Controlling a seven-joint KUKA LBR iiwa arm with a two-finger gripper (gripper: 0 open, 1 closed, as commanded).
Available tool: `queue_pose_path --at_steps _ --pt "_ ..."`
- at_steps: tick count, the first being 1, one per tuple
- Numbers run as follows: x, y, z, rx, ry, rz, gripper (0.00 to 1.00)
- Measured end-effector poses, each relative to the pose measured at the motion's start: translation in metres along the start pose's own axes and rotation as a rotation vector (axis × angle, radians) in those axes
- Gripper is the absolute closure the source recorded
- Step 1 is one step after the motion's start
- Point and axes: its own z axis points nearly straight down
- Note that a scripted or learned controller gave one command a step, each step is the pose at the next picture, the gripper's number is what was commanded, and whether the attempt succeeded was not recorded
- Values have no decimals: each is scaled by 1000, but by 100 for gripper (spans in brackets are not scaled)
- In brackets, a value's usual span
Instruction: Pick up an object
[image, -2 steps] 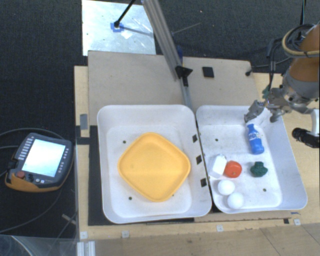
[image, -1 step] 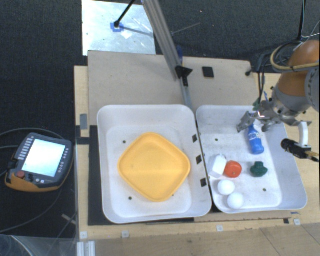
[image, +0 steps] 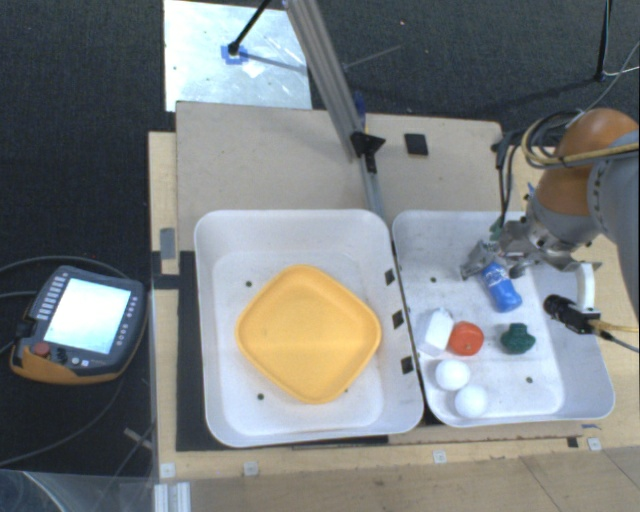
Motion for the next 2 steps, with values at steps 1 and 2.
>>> queue_pose_path --at_steps 1,2 --pt "0 2 -14 -6 -2 0 100" --pt "0 7 -77 -10 -2 -1 100"
